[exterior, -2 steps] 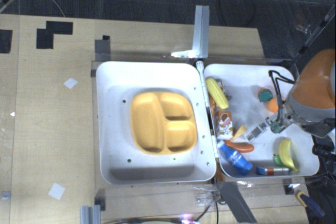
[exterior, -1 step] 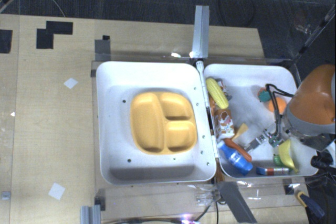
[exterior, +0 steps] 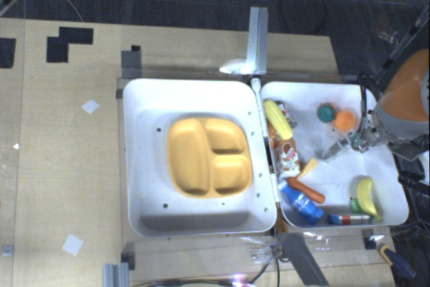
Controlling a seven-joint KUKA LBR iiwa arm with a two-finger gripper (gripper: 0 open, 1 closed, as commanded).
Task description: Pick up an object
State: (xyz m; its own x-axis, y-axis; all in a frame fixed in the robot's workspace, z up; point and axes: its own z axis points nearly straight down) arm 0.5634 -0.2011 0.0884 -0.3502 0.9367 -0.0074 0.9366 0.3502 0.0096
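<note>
Camera view: grey arm with orange band (exterior: 410, 94) reaches in from the right over the right white bin (exterior: 396, 212). Its gripper (exterior: 342, 146) hangs low mid-bin, near an orange ball (exterior: 344, 120) and teal ball (exterior: 326, 113); whether it's spread or pinched, cannot tell. Also there: yellow corn cob (exterior: 277, 119), yellow banana (exterior: 365, 196), red sausage (exterior: 308, 192), blue bottle (exterior: 301, 205). Left white bin (exterior: 138, 144) holds a yellow divided plastic tray (exterior: 208, 156).
</note>
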